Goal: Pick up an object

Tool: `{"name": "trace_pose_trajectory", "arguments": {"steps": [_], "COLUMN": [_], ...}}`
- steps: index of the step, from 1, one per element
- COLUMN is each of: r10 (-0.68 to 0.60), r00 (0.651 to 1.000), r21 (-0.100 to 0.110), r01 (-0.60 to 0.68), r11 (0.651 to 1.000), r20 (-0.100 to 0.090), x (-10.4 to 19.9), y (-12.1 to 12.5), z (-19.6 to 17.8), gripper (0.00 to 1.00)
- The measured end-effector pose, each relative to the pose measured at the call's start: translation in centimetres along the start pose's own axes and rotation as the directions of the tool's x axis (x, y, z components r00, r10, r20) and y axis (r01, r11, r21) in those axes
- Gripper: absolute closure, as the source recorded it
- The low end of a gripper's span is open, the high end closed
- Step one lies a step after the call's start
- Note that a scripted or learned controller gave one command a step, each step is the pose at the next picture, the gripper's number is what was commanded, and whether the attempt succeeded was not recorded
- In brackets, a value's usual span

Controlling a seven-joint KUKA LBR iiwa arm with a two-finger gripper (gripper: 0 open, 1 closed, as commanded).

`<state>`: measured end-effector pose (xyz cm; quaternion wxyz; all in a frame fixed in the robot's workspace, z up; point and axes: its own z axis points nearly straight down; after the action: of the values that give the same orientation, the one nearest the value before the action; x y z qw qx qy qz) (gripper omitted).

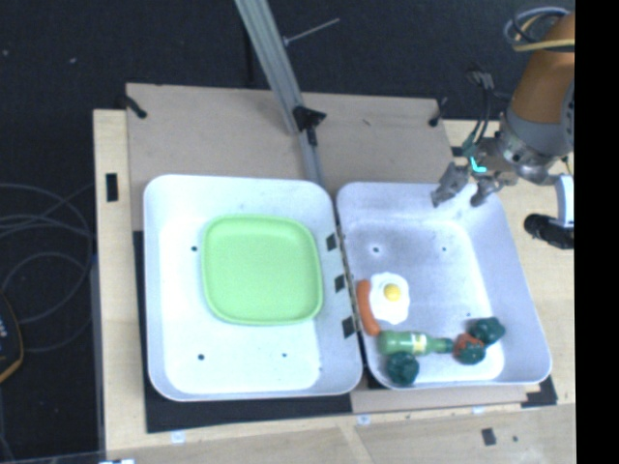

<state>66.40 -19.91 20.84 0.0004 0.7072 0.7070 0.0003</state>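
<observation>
Open hand above the right bin's far rim, gripping nothing.
Smooth square green plate left of it; glossy fried egg, bottle nearer.

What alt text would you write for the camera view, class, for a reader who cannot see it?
The gripper hangs open over the right bin's far edge, holding nothing. A fried egg toy, green bottle and other small toys lie near its front; the left bin holds a green plate.
</observation>
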Motion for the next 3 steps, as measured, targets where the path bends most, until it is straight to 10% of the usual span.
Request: {"name": "trace_pose_trajectory", "arguments": {"steps": [3], "r10": [0.0], "r00": [1.0], "r21": [0.004], "r01": [0.0], "r11": [1.0], "r20": [0.0], "x": [0.2], "y": [-0.7], "z": [11.0], "gripper": [0.0]}}
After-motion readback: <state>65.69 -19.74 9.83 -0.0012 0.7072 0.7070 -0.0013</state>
